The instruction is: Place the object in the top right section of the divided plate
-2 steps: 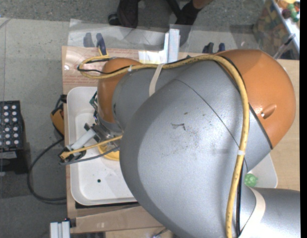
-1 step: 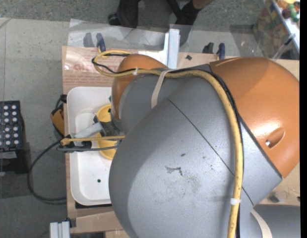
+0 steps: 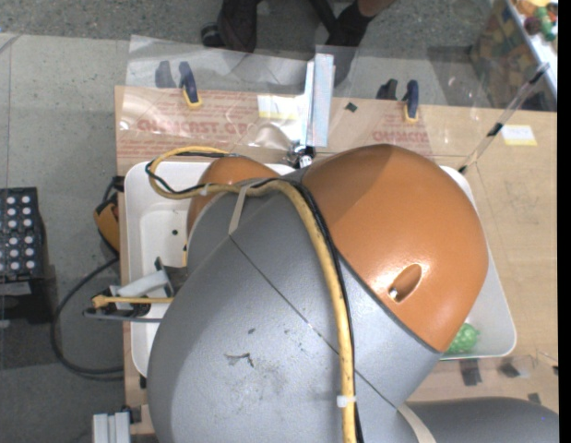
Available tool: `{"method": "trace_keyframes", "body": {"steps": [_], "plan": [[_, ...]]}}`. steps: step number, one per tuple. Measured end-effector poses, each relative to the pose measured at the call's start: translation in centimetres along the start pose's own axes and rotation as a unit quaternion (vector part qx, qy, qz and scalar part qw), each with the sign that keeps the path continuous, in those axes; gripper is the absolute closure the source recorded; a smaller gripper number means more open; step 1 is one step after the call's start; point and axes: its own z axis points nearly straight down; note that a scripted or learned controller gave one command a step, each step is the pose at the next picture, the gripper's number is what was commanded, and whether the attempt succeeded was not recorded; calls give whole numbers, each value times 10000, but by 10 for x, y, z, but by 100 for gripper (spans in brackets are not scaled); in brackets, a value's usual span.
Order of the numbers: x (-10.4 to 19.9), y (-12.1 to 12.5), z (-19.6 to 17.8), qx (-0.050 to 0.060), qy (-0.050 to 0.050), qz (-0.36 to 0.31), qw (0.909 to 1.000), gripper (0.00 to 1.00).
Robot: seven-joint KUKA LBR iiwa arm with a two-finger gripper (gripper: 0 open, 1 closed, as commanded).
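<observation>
Camera view: left white bin (image 3: 135, 247), whose pale inset may be the divided plate, though this cannot be confirmed. The grey arm (image 3: 267, 349) and its orange band (image 3: 405, 229) cover the centre, and the gripper's state cannot be told. A green object (image 3: 464, 338), probably the task item, lies in the right bin (image 3: 500, 332). Likely step: pre-grasp. The next move requires reaching it.
</observation>
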Motion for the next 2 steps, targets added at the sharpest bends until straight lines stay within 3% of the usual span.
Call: {"method": "trace_keyframes", "body": {"steps": [1,2], "plan": [[23,91,4,-32,-56,138,9999,100],[-21,79,-58,-23,-49,-297,9995,100]]}}
